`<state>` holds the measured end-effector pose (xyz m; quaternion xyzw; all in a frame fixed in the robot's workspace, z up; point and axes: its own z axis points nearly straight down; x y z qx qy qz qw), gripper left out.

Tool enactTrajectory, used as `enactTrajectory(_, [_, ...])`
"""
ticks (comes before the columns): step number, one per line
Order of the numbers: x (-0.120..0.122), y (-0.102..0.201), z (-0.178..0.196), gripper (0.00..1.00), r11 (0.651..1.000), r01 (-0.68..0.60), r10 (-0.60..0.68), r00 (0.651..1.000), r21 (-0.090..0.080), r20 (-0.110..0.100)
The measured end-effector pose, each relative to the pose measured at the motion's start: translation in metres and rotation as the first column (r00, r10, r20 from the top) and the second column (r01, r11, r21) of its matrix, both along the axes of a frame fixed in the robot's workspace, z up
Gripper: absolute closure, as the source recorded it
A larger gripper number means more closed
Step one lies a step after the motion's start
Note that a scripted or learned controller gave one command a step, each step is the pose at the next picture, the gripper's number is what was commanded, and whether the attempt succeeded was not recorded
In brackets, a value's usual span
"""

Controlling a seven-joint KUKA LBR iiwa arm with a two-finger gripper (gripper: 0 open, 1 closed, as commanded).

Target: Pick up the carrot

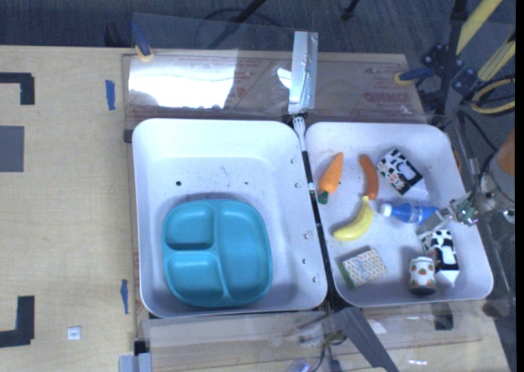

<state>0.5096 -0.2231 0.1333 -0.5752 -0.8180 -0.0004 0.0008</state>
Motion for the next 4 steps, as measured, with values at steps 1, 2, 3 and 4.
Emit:
enactTrajectory(1, [0.023,-0.001,0.051,0.00,0.995,-0.105,0.105,0.994,-0.003,0.005])
enactTrajectory(2, [0.058,-0.001,0.064,0.00,0.964,-0.268,0.268,0.964,-0.005,0.006])
enactTrajectory(3, [0.058,-0.001,0.064,0.00,0.964,-0.268,0.268,0.963,-0.005,0.006])
enactTrajectory(4, [0.039,0.000,0.036,0.00,0.949,-0.315,0.315,0.949,-0.003,0.003])
